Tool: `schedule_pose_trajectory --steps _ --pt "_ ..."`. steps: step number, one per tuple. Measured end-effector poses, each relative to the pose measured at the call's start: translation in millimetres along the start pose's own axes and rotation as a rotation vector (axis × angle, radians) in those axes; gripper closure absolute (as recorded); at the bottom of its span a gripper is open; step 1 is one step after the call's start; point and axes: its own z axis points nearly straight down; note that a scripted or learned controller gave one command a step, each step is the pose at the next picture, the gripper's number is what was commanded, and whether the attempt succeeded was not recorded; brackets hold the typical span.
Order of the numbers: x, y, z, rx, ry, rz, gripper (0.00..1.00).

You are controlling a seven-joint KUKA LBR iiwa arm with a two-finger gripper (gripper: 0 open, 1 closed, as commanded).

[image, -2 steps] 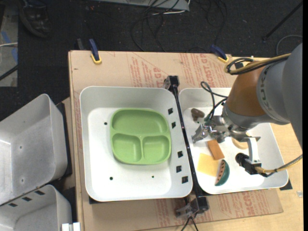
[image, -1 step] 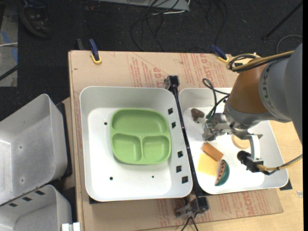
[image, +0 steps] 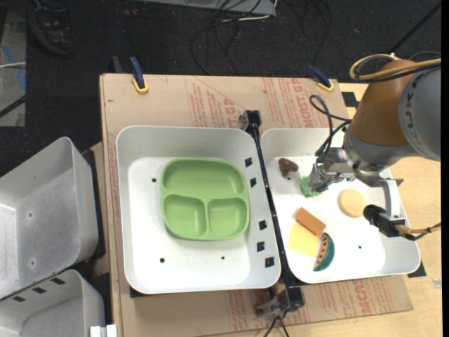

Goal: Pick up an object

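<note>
Brown cardboard covers the surface (image: 210, 93), and on it sit two shallow white plastic bins side by side. The left bin (image: 133, 188) holds a light green plastic tray (image: 205, 199) with three compartments, lying flat near its middle. The grey arm with its orange band (image: 389, 118) reaches over the right bin (image: 393, 258) from the right, and its claw (image: 317, 181) is down over a small green object (image: 310, 187) in the upper middle of that bin. The claw hides most of the green object, so its shape and long axis cannot be made out, nor can I tell whether the claw is spread or closed on it. Below lie a yellow flat square (image: 303, 241) touching an orange block (image: 309, 221), whose long axis runs from upper left to lower right. A curved watermelon-slice toy (image: 324, 251) lies just beside the yellow square, a pale round disc (image: 351, 202) sits to the right, and a small dark brown lump (image: 287, 165) rests left of the claw.
</note>
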Motion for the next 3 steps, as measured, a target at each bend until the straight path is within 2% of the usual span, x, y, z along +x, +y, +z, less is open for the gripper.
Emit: schedule_pose_trajectory --steps 1,2,3 --pt "1.3 -1.8 -43.2 0.000 0.000 -0.004 1.00" --pt "0.0 1.7 -107.1 -0.002 0.000 -0.005 1.00" --pt "57.3 -12.2 -108.7 0.007 0.004 -0.010 1.00"
